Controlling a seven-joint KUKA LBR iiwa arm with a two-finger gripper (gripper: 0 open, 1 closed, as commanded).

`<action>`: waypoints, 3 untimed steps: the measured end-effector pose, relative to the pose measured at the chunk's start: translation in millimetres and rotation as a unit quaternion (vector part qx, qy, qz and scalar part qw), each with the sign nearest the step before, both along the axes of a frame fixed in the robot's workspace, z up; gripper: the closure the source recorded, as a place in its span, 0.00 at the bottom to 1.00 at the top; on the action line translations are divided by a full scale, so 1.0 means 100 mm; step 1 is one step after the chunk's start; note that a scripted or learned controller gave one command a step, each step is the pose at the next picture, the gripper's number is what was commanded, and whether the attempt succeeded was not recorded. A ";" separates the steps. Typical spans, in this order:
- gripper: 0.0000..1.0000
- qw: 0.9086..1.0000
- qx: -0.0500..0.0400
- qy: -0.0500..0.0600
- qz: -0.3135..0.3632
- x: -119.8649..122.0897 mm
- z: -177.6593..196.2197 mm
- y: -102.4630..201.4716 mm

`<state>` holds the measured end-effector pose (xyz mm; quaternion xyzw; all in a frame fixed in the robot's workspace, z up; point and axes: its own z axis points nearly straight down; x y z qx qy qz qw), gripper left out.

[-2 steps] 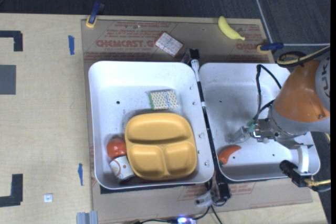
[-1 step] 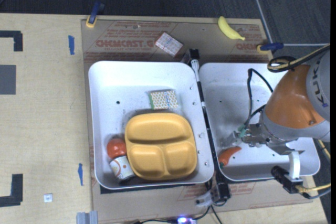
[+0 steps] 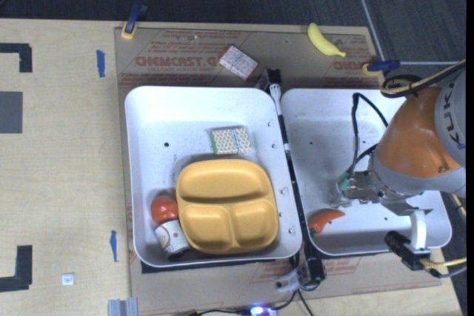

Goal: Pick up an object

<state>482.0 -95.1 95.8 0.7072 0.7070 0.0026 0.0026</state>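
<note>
Overhead view of the bench. You see two shallow white bins side by side on a brown cardboard sheet. In the left bin [image 3: 141, 159] lies a yellow compartment tray [image 3: 226, 205], turned so its divided sections face up; it takes up most of the lower half of that bin. Just left of the tray, touching its edge, sit an orange-red ball [image 3: 164, 209] and below it a small white cup with orange markings [image 3: 171, 237]. Above the tray, close to its upper rim, rests a small patterned packet [image 3: 229, 140].

The arm enters from your right and hangs over the right bin [image 3: 318, 122]. Its gripper [image 3: 348, 189] is low over the bin floor, near the bin's lower left part; whether the pincer is apart or together you cannot tell from this angle. An orange object [image 3: 326, 219] lies on the floor of the right bin, near its lower left corner, just below and left of the gripper.

Outside the bins, on the cardboard, note a banana [image 3: 324, 40] and a small patterned box [image 3: 238, 61].
</note>
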 end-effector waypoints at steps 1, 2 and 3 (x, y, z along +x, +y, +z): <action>1.00 1.000 0.000 0.002 0.000 -0.02 -0.10 -0.20; 1.00 1.000 -0.001 0.001 0.001 0.45 -0.10 -0.01; 0.00 1.000 0.000 0.002 0.000 0.45 -0.10 -0.01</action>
